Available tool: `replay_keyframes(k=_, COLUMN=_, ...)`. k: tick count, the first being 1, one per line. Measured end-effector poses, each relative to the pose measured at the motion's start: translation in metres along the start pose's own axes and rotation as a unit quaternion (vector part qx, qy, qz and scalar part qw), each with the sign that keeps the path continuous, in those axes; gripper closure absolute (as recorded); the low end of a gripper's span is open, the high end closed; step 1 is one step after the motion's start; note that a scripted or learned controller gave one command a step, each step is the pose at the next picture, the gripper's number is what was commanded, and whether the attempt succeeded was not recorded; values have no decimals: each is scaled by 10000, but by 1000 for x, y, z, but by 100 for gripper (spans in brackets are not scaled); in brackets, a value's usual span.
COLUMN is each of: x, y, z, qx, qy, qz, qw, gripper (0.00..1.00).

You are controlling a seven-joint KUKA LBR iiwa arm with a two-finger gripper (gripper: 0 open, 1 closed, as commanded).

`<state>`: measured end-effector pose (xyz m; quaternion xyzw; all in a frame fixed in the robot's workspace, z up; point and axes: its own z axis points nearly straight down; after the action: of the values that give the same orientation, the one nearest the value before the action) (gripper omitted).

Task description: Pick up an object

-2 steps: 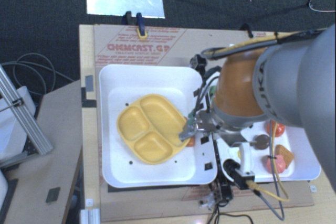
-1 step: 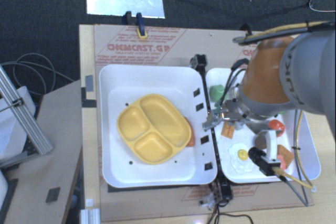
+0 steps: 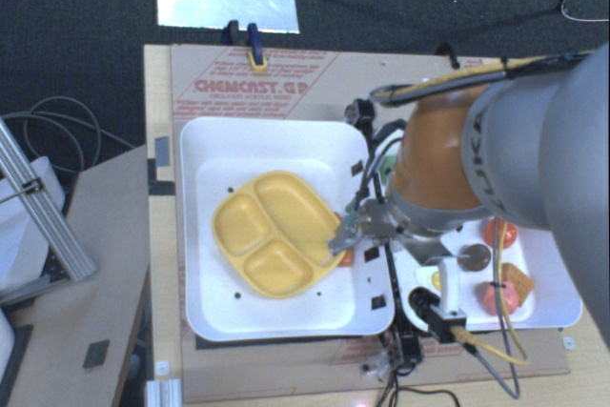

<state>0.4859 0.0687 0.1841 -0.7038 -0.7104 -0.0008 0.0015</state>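
Yellow and three-sectioned, the tray (image 3: 274,234) lies flat in the left bin (image 3: 219,315), slightly right of its middle, one corner pointing toward the bin's right wall. The gripper (image 3: 345,237) sits at that right edge of the tray, touching or just over its rim; how far its jaws are parted cannot be told, nor whether they grip anything. The arm (image 3: 505,143) covers much of the right bin (image 3: 564,305), where small red, pink and orange items (image 3: 503,286) lie near its right side.
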Motion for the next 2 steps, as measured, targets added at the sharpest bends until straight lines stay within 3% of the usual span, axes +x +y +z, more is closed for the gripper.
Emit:
replay_keyframes(k=1, x=-47, y=77, z=-1, qx=-43, qy=-26, qz=51, qw=10000, gripper=0)
replay_keyframes(k=2, x=12, y=-1, z=0, qx=13, qy=0, qz=2, qw=10000, gripper=0)
